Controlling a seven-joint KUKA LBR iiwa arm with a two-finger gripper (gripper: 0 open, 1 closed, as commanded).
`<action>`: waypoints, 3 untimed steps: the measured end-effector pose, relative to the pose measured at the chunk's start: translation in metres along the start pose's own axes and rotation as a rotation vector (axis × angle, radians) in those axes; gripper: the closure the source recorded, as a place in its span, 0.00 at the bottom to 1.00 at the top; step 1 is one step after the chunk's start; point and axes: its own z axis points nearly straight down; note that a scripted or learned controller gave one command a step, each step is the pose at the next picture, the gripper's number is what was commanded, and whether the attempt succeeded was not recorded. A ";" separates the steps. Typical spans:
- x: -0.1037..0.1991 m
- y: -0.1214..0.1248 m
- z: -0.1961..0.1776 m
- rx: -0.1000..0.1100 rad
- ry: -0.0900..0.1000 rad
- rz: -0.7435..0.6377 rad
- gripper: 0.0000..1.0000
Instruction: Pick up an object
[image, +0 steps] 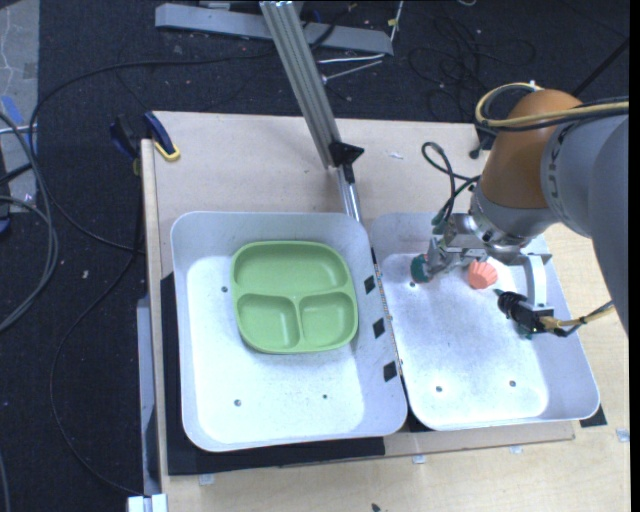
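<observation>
The arm (560, 150) reached in over the right bin (480, 370). A green tray (295, 297) lay in the left bin (270, 400). The gripper (440, 262) hung low at the right bin's far end, just beside a teal object (421, 268); its state could not be told. An orange object (483, 274) lay near.

the scene is evenly and fairly brightly lit from above. the two white bins (290, 410) are nearly washed out at the centre. only soft, short shadows are cast. the dark floor (70, 120) at upper left is rendered grainy, and fine detail is slightly blurred.
</observation>
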 end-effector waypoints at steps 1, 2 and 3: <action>-0.001 0.000 -0.064 -0.003 0.000 -0.003 1.00; 0.005 0.009 -0.112 -0.001 0.000 -0.004 1.00; 0.005 0.010 -0.136 0.001 0.001 -0.003 1.00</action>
